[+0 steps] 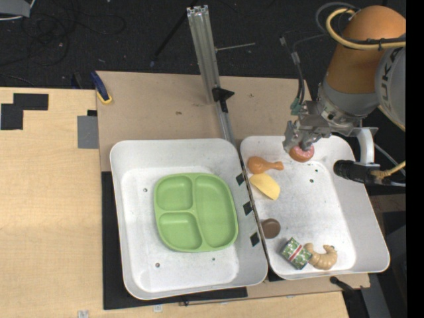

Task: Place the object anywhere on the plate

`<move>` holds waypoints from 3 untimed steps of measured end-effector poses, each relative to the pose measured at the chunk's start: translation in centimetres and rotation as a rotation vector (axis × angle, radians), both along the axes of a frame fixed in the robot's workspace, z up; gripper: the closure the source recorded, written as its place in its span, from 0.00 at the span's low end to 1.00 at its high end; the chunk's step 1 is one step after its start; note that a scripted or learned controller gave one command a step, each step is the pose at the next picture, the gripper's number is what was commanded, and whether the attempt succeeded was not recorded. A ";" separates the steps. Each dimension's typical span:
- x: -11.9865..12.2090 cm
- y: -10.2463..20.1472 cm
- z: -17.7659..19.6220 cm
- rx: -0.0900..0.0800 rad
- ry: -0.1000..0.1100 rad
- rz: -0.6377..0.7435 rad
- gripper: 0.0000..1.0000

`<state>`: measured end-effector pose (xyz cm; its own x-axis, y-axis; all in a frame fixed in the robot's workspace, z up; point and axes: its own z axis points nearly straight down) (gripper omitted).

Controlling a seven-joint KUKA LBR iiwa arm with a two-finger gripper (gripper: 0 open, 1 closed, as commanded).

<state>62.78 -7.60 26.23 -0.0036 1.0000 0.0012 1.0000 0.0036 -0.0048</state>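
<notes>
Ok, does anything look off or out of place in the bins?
Nothing stands out. The green plate lies flat in the left bin; the toy foods sit loose in the right bin, none spilled or damaged.

a tan bench (159, 108) bears two white bins (132, 257) (361, 237) side by side.

My arm (361, 52) reaches in from the right, wrist angled downward, my gripper (301, 146) closed around a small red object (303, 154).
</notes>
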 end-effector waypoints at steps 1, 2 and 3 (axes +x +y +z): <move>0.9 5.7 -0.3 0.000 -0.002 0.001 1.00; 0.5 10.7 -0.3 0.000 -0.001 0.001 1.00; -0.4 16.1 -1.1 -0.001 0.000 0.000 1.00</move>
